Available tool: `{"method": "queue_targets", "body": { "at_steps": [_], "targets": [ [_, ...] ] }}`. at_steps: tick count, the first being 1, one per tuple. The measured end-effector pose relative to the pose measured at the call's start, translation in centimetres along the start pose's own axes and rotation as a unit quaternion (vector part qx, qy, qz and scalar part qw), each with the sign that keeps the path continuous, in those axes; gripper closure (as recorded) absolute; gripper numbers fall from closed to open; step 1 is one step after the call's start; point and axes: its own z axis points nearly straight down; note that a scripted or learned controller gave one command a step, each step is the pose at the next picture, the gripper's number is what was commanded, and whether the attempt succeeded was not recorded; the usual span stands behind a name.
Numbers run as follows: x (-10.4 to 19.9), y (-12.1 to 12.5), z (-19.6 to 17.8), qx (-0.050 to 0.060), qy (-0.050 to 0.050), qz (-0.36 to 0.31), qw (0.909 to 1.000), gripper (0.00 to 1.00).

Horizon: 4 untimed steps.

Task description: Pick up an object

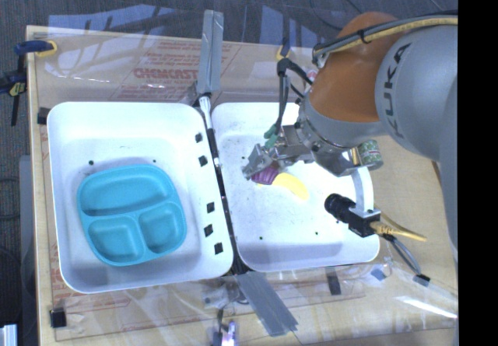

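1. "KUKA" is printed in dark letters on the grey arm, running along its side near the right of the view; the letters stand tilted and only part of the word is clear.
2. Faint red lettering repeats across the clear sheet that covers the table behind the two bins. It looks like "CHEMCAST", but the print is pale and seen through glare, so the reading is unsure.
3. More lines of the same red print show on that sheet to the left and right of this word; they are too faint to read.
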Motion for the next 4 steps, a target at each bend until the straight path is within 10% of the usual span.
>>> {"method": "queue_targets", "body": {
  "at_steps": [1, 3, 4],
  "targets": [
    [-9.5, -1.9, 0.6, 0.000, 0.000, -0.023, 0.9997, 1.00],
    [-13.7, 0.9, 5.3, 0.000, 0.000, 0.058, 0.9983, 1.00],
    [-13.7, 0.9, 5.3, 0.000, 0.000, 0.058, 0.9983, 0.00]
  ]
}}
